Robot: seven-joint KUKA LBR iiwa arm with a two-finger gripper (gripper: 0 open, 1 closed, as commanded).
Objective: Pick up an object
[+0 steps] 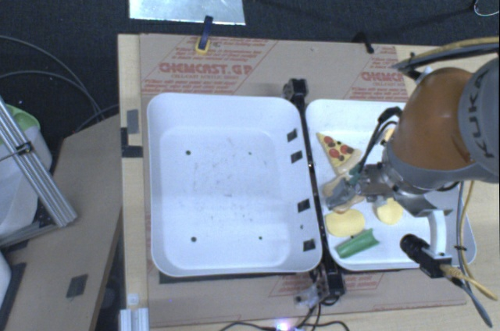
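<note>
My gripper (pixel 344 193) hangs low over the left part of the right bin (pixel 355 108), on the grey arm with its orange band (pixel 431 119) coming in from the right. A tan piece (pixel 335 185) lies right at the gripper's tip. A pizza slice toy (pixel 336 149) rests just behind it. In front of it sit a yellow round piece (pixel 344 223) and a green piece (pixel 357 245). A smaller pale yellow piece (pixel 388 211) shows under the wrist. The arm hides the bin's right half.
The left bin (pixel 168 115) stands beside the right one, with a black clip rail (pixel 309 181) between them. Both rest on a cardboard sheet (pixel 211 64). A black fitting (pixel 422 254) juts out at the right bin's front corner.
</note>
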